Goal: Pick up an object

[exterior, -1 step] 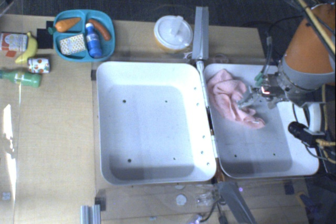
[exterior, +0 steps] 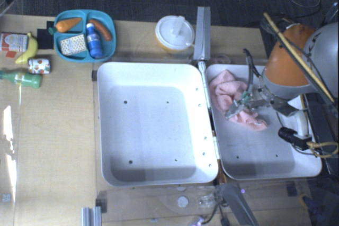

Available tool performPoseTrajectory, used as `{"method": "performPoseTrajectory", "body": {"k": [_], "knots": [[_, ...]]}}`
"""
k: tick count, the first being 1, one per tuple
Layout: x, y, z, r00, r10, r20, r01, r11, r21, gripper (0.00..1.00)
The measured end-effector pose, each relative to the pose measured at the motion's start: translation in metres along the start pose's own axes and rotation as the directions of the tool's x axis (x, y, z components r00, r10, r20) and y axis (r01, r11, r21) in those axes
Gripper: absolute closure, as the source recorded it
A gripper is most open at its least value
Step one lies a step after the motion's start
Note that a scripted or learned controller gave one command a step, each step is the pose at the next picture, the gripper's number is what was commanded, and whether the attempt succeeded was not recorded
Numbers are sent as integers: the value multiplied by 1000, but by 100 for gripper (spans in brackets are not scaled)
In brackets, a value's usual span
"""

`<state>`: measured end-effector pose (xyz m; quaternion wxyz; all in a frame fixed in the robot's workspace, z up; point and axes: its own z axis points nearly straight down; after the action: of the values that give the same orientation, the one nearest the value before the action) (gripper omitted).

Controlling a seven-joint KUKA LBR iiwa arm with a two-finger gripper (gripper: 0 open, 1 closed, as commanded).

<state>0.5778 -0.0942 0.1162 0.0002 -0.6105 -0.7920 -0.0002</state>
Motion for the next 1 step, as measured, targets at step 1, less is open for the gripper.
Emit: {"method": "performPoseTrajectory", "body": {"k": [1], "knots": [[38, 17, -69, 990, 143, 1, -143, 990, -4, 0]]}}
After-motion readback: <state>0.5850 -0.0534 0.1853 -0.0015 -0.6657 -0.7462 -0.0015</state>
